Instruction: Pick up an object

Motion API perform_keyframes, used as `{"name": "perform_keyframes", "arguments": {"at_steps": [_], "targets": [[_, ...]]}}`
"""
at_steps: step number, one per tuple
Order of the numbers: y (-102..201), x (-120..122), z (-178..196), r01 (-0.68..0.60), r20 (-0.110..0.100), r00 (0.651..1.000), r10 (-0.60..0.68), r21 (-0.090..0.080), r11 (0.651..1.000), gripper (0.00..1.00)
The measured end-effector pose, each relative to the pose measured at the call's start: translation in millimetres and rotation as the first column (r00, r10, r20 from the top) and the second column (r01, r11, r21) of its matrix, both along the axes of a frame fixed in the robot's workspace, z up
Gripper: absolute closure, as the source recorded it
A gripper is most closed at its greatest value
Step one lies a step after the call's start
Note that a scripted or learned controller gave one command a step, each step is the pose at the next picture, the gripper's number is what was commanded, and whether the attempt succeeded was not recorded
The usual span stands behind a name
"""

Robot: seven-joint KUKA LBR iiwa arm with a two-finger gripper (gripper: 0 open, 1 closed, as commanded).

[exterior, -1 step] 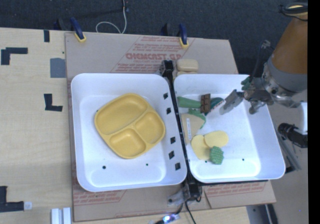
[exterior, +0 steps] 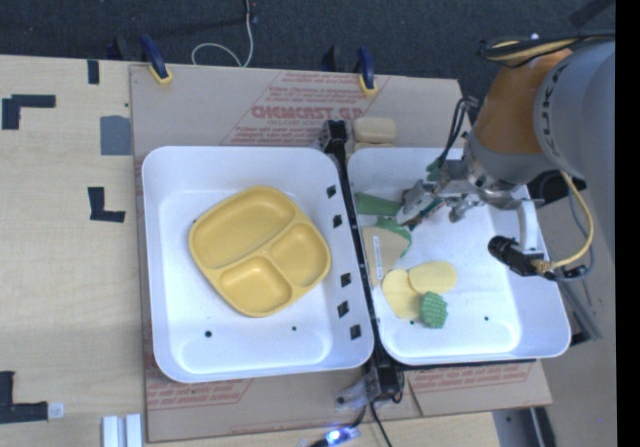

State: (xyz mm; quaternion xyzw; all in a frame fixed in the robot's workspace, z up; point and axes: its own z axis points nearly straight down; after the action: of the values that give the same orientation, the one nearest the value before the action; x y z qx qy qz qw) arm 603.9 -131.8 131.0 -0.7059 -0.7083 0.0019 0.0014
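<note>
Over the right bin (exterior: 540, 330), the grey arm (exterior: 585, 100) with its orange band (exterior: 515, 105) reached in from three o'clock, and the gripper (exterior: 408, 211) hung low near the bin's upper left. Its fingers pointed toward nine o'clock, but whether they stood wide or narrow could not be told from this view, and nothing could be seen clearly between them. Just at the fingertips, toward eight o'clock, lay a green piece (exterior: 378, 203) against the bin's left wall, with a pale yellow-green scrap (exterior: 392, 240) just below it. Down at six o'clock from the gripper sat two yellow round slices (exterior: 418, 282), overlapping, and a small knobbly green object (exterior: 433, 310) touched their lower edge. Across in the left bin (exterior: 165, 265), a yellow divided plate (exterior: 260, 250) lay flat in the middle, well apart from the action. At twelve o'clock from the bins' dividing wall, a beige block (exterior: 375, 130) rested on the cardboard sheet (exterior: 290, 110), which was held by blue clamps (exterior: 155, 60) at its far edge.
</note>
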Motion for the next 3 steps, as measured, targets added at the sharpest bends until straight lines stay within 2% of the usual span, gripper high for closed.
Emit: {"name": "perform_keyframes", "arguments": {"at_steps": [1, 2, 3], "targets": [[-85, 25, 63, 0.007, 0.011, 1.000, -0.007, -0.006, 1.000, 0.00], [-38, 26, 17, -0.001, 0.000, 1.000, 0.001, 0.003, 1.000, 0.00], [-26, 66, -49, 0.000, 0.006, 1.000, 0.000, -0.001, 1.000, 0.00]]}}
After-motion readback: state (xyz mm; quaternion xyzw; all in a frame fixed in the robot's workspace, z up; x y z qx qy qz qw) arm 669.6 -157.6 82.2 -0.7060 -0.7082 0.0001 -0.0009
